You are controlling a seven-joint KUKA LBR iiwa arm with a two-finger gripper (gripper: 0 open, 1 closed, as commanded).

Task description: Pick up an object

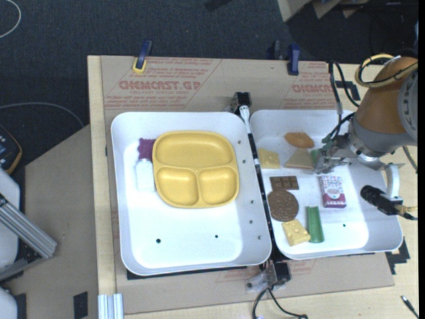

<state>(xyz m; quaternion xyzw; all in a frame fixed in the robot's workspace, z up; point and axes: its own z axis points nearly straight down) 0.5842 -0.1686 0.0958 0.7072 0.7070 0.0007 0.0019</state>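
Observation:
My gripper [327, 161] hangs low in the right bin [378, 238], near its back right. It sits at the right end of a tan wedge [300, 159] and just above a pink and red box [333, 191]. An orange bun [299, 139] lies behind the wedge, and a pale yellow square [269, 159] lies to the wedge's left. Toward the front of the bin are a brown chocolate bar [284, 183], a round brown cookie [283, 205], a yellow cheese wedge [295, 232] and a green stick [313, 223]. I see nothing lifted.
The left bin [192, 244] holds a yellow divided plate [196, 167], with a purple item [145, 148] and a small white bottle [143, 174] beside its left side. The bins' raised rims meet in the middle. The arm's orange band [385, 108] stands over the right bin's back right corner.

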